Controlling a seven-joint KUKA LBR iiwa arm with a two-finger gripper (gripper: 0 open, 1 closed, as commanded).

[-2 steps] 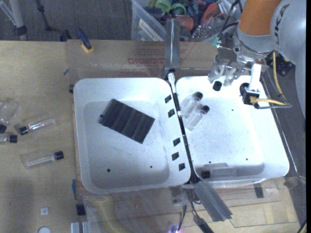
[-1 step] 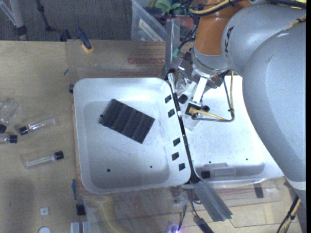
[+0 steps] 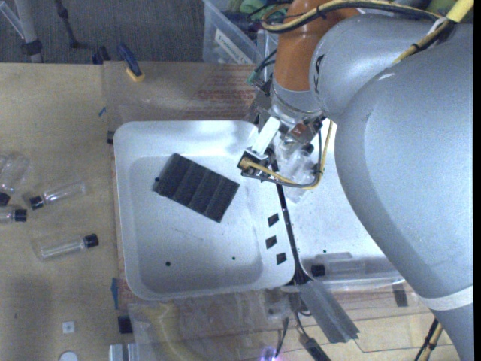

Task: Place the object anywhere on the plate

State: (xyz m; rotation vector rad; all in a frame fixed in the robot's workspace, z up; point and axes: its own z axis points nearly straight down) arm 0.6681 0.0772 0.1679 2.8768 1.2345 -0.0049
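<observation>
Hanging over the line where the two bins meet, the gripper is at 2 o'clock from the black ridged board. I cannot tell if it is open or shut. The board lies flat and turned a little in the left bin. A clear bottle lies at 4 o'clock.

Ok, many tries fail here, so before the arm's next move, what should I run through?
1. Black ribbed plate lies flat in the white bin: ok.
2. Plate's top bare of other things: ok.
3. Gripper above the plate: not ok; it hangs over the bin's right rim, beside the plate.
4. Object in the gripper: cannot tell.
</observation>
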